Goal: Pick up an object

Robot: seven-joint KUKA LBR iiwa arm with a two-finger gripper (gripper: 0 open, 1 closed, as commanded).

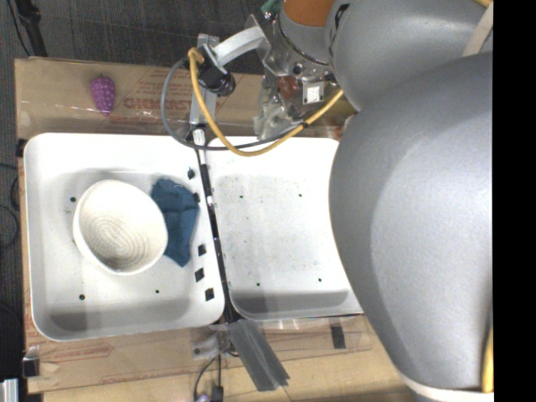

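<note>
The claw (276,111) hung beyond the bins, its state unclear; the bowl (121,225) could slip from two fingers, being wide and smooth.

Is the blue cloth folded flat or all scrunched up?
Scrunched up. The blue cloth lies in a wrinkly heap against the white bowl.

Brown cardboard-covered bench top (151,99) (printed red lettering), dark carpet-like floor (100,15) beyond the bench's far edge, black cables on floor left of bench, even overhead light
</note>
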